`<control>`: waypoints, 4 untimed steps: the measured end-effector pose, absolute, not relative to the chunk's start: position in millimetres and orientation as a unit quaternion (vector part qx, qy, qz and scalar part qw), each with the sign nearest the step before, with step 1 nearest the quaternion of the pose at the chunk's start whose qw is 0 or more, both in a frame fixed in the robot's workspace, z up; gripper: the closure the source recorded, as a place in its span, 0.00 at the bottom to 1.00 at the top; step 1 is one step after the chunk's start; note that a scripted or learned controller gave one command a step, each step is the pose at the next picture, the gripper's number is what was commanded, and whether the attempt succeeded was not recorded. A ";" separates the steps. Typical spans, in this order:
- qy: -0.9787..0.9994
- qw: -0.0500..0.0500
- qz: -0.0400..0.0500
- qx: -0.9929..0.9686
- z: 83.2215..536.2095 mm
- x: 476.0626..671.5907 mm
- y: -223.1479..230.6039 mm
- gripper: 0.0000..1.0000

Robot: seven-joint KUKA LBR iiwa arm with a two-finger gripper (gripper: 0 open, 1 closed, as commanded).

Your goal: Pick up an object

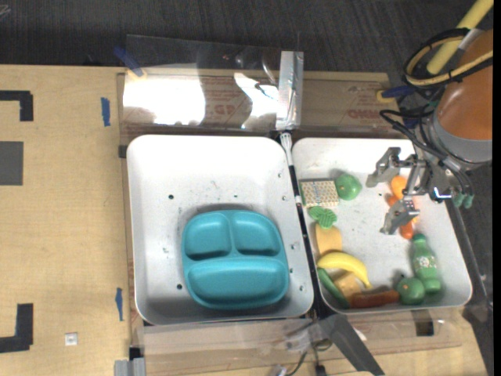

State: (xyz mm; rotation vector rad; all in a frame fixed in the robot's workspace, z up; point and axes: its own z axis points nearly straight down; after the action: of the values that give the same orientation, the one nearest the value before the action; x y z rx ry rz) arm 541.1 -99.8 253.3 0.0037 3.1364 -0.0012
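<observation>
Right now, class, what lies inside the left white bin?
The left bin holds one thing: a teal divided tray with three compartments, lying flat toward the bin's near side. Whatever lies under the tray is covered.

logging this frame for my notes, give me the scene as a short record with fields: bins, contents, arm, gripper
left bin: holds a teal divided tray
right bin: holds a banana, a green ball, a green bottle, an orange piece and other small food items
arm: reaches in from the right, orange band above the wrist
gripper: low over the right bin's upper right part, by the orange piece
held object: none that can be confirmed between the fingers
</observation>
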 end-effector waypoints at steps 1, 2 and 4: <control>0.992 0.005 -0.001 -0.126 90.8 541.8 -160.1 0.00; 0.978 0.007 -0.002 -0.211 89.2 552.2 -195.8 0.00; 0.990 0.007 -0.001 -0.142 89.5 535.4 -183.4 0.00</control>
State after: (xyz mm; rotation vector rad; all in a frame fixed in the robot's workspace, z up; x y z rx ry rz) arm 535.4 -183.4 89.5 -0.4455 3.0959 -0.0025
